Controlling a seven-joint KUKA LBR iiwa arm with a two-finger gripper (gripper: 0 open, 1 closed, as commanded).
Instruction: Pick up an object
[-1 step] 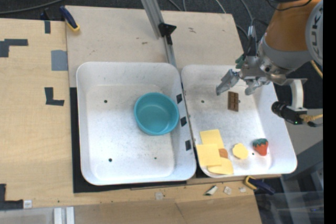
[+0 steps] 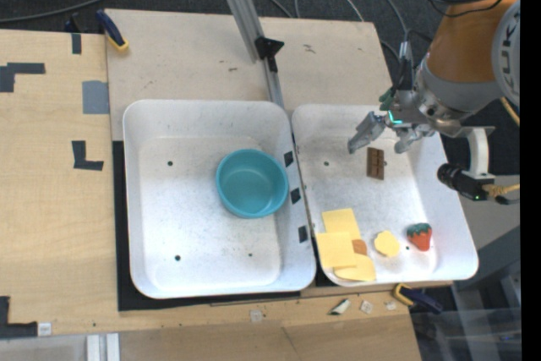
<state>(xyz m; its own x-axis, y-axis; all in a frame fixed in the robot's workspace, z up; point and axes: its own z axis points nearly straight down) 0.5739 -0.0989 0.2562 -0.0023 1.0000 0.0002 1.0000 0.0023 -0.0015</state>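
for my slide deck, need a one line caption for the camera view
Open claw hovers above a brown block in the right bin; a teal bowl sits in the left bin.

Showing only one readable mark: part of a large dark letter, perhaps a "U" or "K", on the grey casing of the arm [image 2: 510,38] at the right edge, cut off by the frame; carrying no legible label on the right bin [image 2: 439,207] or the left bin [image 2: 152,182]; bearing no print on the blue bowl [image 2: 251,183]; offering no numbers or signs on the bench [image 2: 51,131].
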